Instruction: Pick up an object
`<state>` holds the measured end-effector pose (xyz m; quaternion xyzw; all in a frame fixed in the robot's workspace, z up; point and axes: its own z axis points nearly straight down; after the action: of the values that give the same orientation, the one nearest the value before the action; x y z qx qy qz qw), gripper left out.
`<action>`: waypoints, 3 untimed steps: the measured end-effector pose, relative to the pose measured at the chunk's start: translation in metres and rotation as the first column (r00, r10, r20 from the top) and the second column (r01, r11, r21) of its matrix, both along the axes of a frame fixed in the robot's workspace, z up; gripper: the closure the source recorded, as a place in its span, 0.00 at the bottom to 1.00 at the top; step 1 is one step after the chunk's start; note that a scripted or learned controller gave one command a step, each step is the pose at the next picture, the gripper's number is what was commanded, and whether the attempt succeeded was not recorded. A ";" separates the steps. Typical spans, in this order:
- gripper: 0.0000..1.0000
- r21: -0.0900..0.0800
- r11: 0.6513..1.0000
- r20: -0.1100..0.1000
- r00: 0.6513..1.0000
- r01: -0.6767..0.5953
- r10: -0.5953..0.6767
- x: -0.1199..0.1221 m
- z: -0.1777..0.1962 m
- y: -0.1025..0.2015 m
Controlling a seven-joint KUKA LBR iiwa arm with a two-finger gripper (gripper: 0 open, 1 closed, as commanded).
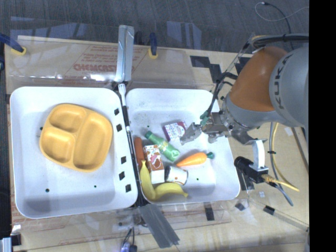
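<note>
Gripper [190, 133] hangs low over the right-hand bin [220, 185], fingers slightly parted and nothing between them as far as I can see. Just beside the tips, toward the left, lies the purple packet [174, 128]; the carrot [191, 159] lies below them, its long axis running left-right.

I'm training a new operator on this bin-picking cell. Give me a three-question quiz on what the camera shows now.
1. True or false: the yellow tray lies in the left bin.
2. What lies nearest the tool? A) banana B) purple packet C) yellow tray
3. Fill in: the carrot lies in the ___ bin.

Key: 1 true; 2 B; 3 right.
</note>
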<state>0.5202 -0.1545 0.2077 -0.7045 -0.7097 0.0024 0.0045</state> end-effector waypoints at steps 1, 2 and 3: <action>0.00 0.000 0.995 0.020 0.995 0.100 -0.100 -0.019 -0.099 -0.007; 0.00 0.006 0.991 0.024 0.991 -0.131 0.131 -0.021 -0.107 -0.028; 0.00 -0.011 0.986 0.032 0.986 -0.166 0.166 0.002 -0.106 -0.019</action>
<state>0.5218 -0.1731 0.1014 -0.6430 -0.7658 -0.0058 -0.0103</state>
